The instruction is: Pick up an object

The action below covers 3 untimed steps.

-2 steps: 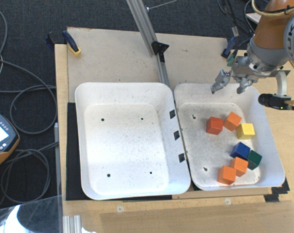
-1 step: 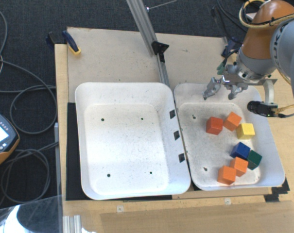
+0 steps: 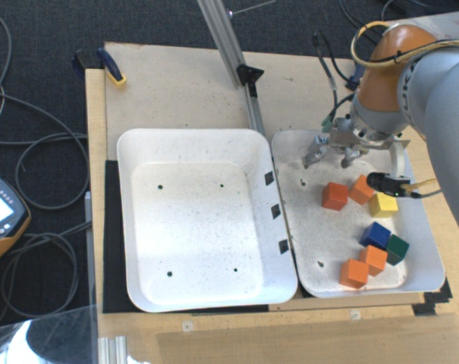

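Jaws [image 3: 331, 152] spread and gripping nothing, poised over the far end of the right bin [image 3: 305, 203], red-orange block [image 3: 335, 196] lying just nearward below them, other coloured blocks [image 3: 377, 237] clustered further right.

Over the right bin [image 3: 312, 271] on a tabletop [image 3: 176, 89], the claw [image 3: 331, 152] hangs with fingers apart, gripping nothing. Below it lie blocks: red [image 3: 335, 196], orange [image 3: 360, 189], yellow [image 3: 383, 204], blue [image 3: 376, 235], green [image 3: 397, 247] (two more orange nearby). Left bin [image 3: 130, 150] adjoins.
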Motion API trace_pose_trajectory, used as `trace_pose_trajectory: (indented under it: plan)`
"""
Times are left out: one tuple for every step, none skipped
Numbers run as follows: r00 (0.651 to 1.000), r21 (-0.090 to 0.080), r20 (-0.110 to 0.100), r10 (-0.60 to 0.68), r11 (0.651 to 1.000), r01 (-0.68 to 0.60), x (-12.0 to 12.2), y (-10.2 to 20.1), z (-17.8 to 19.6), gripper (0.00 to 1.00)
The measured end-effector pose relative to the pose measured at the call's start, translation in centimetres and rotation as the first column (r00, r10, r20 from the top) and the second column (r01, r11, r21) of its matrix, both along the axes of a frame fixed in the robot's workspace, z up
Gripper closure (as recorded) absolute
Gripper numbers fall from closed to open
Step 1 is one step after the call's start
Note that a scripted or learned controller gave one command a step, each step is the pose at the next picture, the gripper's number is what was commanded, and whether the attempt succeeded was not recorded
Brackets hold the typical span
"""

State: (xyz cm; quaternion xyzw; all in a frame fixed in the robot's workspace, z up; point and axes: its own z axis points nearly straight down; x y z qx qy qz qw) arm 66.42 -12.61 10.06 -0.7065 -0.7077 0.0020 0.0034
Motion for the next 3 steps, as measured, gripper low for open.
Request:
trace_pose_trajectory:
  plan:
    - [1.0, -0.001, 0.01, 0.0, 1.0, 0.0, 0.3, 0.0, 1.6, 1.0]
    - [1.0, -0.004, 0.017, 0.0, 1.0, 0.0, 0.4, 0.0, 8.2, 1.0]
    - [1.0, -0.004, 0.015, 0.0, 1.0, 0.0, 0.1, -0.2, 12.8, 1.0]
